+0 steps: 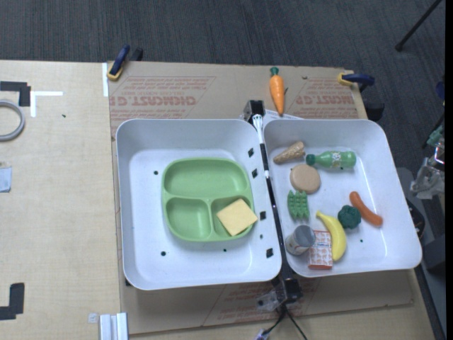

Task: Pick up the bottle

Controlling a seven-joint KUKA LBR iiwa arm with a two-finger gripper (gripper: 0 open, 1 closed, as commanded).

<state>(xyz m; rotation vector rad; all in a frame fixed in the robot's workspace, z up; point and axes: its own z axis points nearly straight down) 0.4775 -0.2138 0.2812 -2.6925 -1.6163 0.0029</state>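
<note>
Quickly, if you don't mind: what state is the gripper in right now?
Gripper: at the view's right edge, beside the right bin; open or closed cannot be told. The green bottle lies in that bin.

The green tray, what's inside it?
The green tray in the left bin has three compartments. A yellow block, like cheese, sits tilted in the lower right one, covering most of that floor. The other two hold nothing.

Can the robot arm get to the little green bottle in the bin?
Probably yes. The bottle lies on its side near the far wall of the right bin, open from above. Only the round cookie and the cone sit close beside it.
</note>
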